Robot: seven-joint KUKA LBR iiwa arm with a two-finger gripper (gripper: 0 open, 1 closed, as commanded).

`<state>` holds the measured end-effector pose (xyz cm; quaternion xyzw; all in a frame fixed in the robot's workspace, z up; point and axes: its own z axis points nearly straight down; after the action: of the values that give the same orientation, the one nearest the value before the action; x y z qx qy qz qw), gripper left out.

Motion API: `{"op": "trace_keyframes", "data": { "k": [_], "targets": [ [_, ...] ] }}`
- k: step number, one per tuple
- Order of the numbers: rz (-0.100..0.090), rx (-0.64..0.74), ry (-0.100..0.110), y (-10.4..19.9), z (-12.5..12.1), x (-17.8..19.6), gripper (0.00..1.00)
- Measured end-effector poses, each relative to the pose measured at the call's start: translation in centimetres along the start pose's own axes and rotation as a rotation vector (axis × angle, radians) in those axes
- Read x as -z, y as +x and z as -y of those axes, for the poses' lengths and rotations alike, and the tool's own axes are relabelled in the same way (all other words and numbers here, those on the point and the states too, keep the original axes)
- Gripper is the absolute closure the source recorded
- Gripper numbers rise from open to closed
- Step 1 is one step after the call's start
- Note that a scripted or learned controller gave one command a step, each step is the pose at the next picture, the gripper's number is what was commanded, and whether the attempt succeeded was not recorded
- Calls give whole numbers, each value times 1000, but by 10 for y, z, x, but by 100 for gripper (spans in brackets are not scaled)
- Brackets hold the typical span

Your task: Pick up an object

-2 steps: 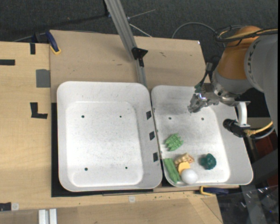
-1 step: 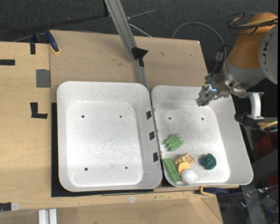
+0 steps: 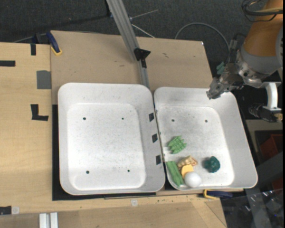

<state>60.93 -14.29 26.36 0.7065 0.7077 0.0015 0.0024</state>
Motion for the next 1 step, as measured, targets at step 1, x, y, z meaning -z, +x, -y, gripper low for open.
{"op": "trace_keyframes", "data": {
  "k": [1],
  "targets": [
    [-3, 3, 8, 47, 22, 4, 100]
  ]
}}
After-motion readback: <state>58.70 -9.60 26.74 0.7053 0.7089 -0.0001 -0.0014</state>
